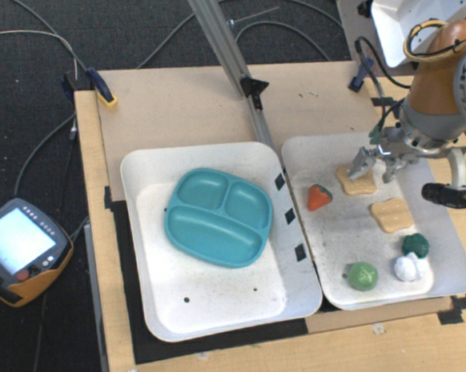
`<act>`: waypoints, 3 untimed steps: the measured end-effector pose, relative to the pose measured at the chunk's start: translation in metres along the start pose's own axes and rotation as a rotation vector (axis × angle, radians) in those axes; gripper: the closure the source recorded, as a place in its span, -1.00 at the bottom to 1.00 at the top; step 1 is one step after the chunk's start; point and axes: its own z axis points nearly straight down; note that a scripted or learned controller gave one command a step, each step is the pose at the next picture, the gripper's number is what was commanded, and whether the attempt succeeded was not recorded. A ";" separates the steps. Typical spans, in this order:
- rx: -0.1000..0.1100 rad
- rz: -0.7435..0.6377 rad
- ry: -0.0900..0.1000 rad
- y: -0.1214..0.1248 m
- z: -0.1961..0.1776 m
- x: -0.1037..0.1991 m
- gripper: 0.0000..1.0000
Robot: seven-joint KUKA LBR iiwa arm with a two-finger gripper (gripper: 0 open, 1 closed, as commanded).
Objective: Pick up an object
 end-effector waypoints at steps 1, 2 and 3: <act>-0.010 -0.001 -0.003 0.002 -0.016 0.000 1.00; -0.016 0.001 -0.006 0.007 -0.078 -0.008 1.00; -0.016 0.000 -0.006 0.015 -0.137 -0.015 1.00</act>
